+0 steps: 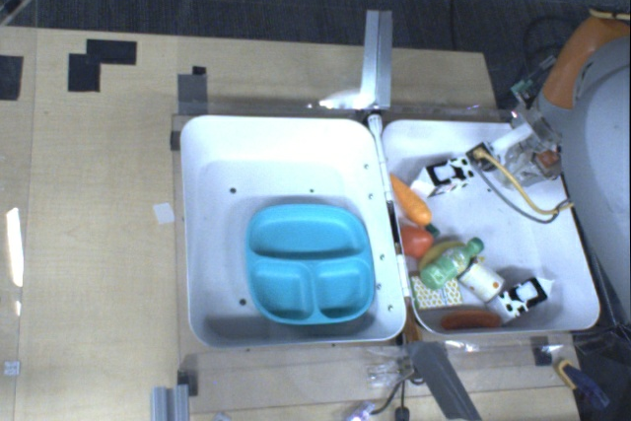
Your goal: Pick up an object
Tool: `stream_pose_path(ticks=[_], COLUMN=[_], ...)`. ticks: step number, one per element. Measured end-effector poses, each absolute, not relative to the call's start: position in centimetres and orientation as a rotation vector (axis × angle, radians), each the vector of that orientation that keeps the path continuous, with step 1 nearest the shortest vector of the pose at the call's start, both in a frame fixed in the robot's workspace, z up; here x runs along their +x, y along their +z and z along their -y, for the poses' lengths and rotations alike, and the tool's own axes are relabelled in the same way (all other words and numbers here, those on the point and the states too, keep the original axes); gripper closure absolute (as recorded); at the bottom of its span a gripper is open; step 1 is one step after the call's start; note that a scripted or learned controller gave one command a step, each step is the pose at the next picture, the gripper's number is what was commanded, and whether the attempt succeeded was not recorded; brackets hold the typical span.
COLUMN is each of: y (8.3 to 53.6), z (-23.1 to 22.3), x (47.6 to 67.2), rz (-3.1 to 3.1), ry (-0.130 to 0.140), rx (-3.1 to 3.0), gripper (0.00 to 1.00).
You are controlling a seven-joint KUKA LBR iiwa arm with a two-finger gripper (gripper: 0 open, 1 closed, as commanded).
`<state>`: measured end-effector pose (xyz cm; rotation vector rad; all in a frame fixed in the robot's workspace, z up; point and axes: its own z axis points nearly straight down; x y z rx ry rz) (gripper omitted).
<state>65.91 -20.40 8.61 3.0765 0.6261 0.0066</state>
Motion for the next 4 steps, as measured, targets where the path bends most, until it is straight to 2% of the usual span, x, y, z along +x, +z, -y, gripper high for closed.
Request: stream_pose_path(ticks=[1, 2, 3, 4], y=[8.6, 8.9, 8.7, 13.6], z=[20.4, 20.1, 18.3, 15.0], x=[65.8, 63.3, 65.8, 59.2], rz=[-0.670, -0.749, -0.517, -0.634], ry=[0.005, -0.001, 0.008, 0.000], rx=[3.068, 3.053, 3.098, 3.079], gripper=[1.00, 1.00, 1.00, 1.00])
